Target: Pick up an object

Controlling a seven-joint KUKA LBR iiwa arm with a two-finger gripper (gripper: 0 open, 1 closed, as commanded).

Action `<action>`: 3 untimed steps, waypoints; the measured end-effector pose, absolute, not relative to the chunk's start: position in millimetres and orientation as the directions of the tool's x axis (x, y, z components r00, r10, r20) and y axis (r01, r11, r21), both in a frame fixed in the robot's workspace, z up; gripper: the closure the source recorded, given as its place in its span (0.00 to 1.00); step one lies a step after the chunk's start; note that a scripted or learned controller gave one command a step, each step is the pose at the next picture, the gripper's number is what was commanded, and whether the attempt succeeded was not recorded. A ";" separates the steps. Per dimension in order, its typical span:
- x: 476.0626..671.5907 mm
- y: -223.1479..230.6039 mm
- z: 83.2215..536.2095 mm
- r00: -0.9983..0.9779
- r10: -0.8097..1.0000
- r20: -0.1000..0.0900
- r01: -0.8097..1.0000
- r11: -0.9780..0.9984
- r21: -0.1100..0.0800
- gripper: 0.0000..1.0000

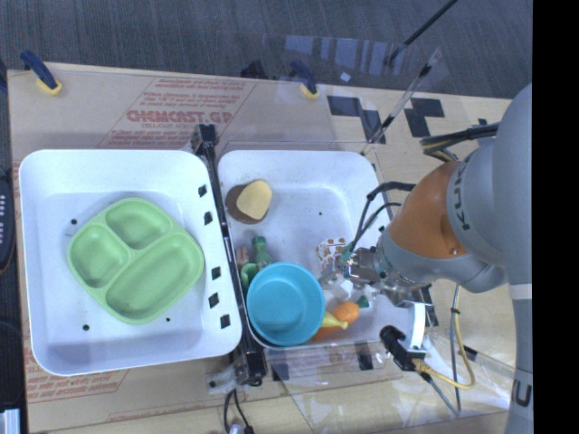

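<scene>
The grey arm reaches into the right bin; its gripper sits low (whether it is grasping anything, I cannot tell). Far to its left lies the green divided plate. Just left: blue bowl. Up-left: yellow-brown object. Just below: orange piece.

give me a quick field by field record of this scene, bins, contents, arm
left bin: holds a green divided plate
right bin: holds a blue bowl, a yellow and brown toy, an orange toy and a green item partly hidden behind the bowl
arm: reaches in from the right, wrist low over the right bin's right side
gripper: near the orange toy and a small patterned item; grip state unclear
</scene>
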State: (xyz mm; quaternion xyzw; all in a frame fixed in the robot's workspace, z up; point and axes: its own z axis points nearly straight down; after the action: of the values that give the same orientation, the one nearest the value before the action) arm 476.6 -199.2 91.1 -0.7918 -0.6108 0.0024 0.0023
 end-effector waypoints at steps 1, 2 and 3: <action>540.9 -168.6 90.9 0.605 0.796 -0.001 0.796 -0.605 -0.011 0.00; 487.1 -134.2 90.6 0.799 0.602 -0.002 0.602 -0.799 -0.011 0.00; 570.2 -118.1 90.7 0.924 0.381 -0.008 0.381 -0.924 -0.012 0.00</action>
State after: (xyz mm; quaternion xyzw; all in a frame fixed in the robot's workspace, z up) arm 570.2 -118.1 90.7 -0.9809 -0.1944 0.0050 0.0049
